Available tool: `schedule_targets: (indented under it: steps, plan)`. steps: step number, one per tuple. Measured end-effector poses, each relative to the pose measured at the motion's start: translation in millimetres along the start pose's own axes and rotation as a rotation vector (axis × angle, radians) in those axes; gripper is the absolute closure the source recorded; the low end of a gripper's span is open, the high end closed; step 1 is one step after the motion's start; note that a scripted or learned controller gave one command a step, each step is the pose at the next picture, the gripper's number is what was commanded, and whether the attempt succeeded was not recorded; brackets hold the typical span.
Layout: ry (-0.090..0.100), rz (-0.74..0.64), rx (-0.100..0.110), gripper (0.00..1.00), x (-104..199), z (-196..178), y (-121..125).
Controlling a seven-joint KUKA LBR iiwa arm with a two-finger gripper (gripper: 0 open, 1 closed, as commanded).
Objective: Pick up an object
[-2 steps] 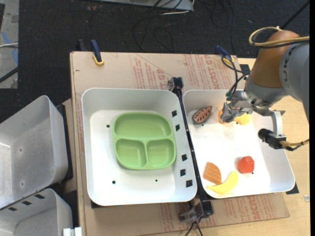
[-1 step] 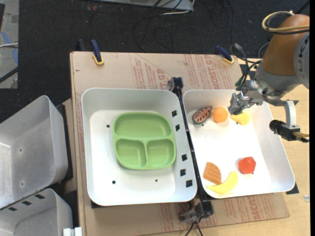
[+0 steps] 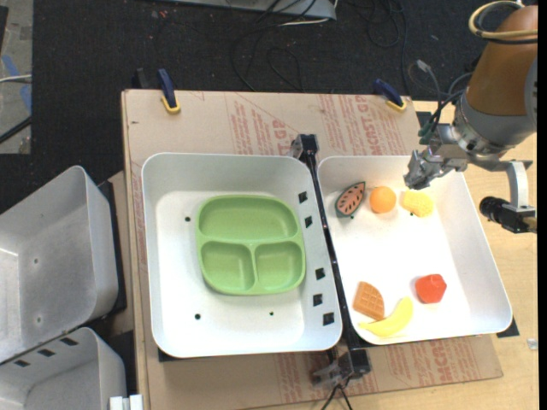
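Observation:
The right white bin (image 3: 479, 254) holds several small toy foods. A yellow piece (image 3: 417, 202) lies at the far side, with an orange ball (image 3: 382, 199) and a brown leaf-shaped piece (image 3: 349, 199) to its left. Near the front lie a red piece (image 3: 432, 288), a tan waffle piece (image 3: 368, 300) and a yellow banana (image 3: 389, 320). My gripper (image 3: 419, 176) hangs at the bin's far right, just above the yellow piece. Nothing shows between its fingers.
The left white bin (image 3: 162, 246) holds a green divided tray (image 3: 252, 243). A black clamp bar (image 3: 320, 229) runs between the bins. Grey tubs (image 3: 47, 254) stand at the far left. Cables lie on the dark floor behind the bench.

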State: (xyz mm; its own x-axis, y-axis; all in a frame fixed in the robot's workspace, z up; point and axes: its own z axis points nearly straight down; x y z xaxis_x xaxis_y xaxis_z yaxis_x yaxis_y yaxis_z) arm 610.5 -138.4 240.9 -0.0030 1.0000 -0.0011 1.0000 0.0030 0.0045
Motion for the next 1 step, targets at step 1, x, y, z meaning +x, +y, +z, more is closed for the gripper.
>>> schedule_targets:
  steps: [1]
  plan:
    - [0.002, -0.003, 0.006, 1.0, 51.5, -7.1, -9.1]
